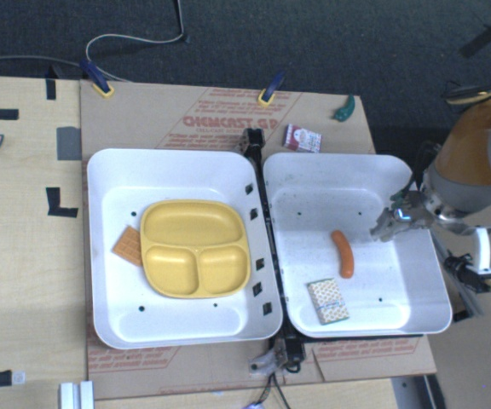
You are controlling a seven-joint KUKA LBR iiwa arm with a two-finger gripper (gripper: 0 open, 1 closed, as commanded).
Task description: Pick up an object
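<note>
Cardboard-topped bench [220,118]: left bin [109,177] holds yellow tray [196,248]; right bin [314,173], sausage [343,254], packet [327,301]; fingers [388,225] state unclear.

Robotics lab: white bins [109,177] clamped on cardboard-covered bench [220,118] (cables trailing).

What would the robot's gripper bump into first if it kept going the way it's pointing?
Probably the orange sausage. The gripper points left into the right bin, and the sausage lies nearest in that line. Its height is hard to judge, so it might touch the bin floor first.
</note>
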